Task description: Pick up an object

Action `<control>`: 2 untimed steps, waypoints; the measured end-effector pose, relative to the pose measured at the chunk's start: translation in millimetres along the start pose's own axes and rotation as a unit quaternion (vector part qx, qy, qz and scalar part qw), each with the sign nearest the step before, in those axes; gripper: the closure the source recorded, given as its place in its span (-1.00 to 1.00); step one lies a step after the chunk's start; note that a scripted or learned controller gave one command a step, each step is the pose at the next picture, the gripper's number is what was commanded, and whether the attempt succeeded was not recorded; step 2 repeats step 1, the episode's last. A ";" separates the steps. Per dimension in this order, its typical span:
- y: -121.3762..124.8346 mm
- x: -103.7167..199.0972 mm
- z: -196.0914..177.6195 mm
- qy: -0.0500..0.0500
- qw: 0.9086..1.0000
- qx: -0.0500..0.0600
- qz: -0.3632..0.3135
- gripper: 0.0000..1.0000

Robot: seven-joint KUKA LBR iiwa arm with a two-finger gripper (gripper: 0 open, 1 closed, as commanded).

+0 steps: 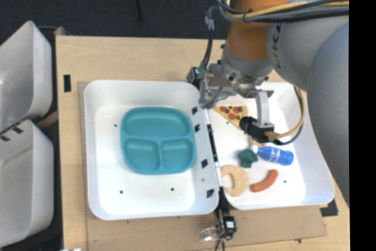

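lighting was even and bright from overhead. the white bins (pixel 106 208) ran near overexposed, with soft shadows only. the orange band (pixel 258 9) showed mild glare. focus was slightly soft throughout; background dark.

In the right bin (pixel 314 176), the pizza slice (pixel 231 112), green piece (pixel 248 157), blue bottle (pixel 275 155), sausage (pixel 264 180) and round biscuit (pixel 235 178) crowd together. The left bin (pixel 94 185) offers open floor around the teal plate (pixel 157 139).

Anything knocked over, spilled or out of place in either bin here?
Nothing stands out. The teal plate lies flat in the left bin; the pizza slice, blue bottle and sausage lie loose in the right bin.
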State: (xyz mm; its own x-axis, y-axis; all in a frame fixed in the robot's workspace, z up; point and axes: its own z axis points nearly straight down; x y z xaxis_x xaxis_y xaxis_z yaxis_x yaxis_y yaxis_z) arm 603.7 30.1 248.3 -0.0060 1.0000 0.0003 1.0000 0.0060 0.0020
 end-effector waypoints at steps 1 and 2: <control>-12.4 48.1 7.1 0.000 1.000 0.001 0.001 1.00; -12.4 48.1 7.1 0.000 1.000 0.001 0.001 1.00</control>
